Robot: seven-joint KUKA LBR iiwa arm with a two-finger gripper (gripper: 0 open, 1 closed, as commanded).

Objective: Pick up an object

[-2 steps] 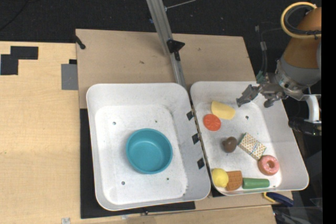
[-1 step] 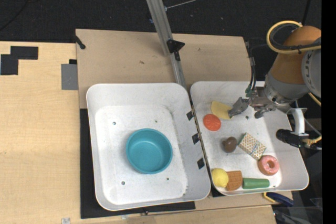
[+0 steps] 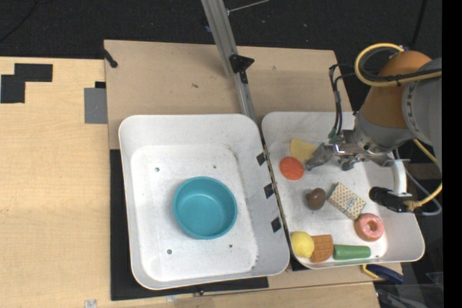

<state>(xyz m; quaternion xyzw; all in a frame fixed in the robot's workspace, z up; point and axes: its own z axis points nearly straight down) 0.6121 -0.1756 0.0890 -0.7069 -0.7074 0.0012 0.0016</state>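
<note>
My gripper [image 3: 330,159] hangs over the back of the right bin [image 3: 404,245], open, with nothing between its fingers. A yellow wedge [image 3: 302,148] lies just left of it, and an orange-red ball [image 3: 291,168] sits below that. A brown ball [image 3: 315,198] and a patterned box [image 3: 347,200] lie nearer the front, under the gripper. Along the front edge are a pink ring [image 3: 369,226], a yellow lemon [image 3: 302,244], an orange block [image 3: 323,247] and a green piece [image 3: 351,252].
The left bin [image 3: 144,148] holds a teal bowl [image 3: 206,207]. A slanted metal post [image 3: 220,18] rises behind the seam between the bins. Black clips [image 3: 268,190] line the divider. Cables loop around the arm's orange band [image 3: 386,94].
</note>
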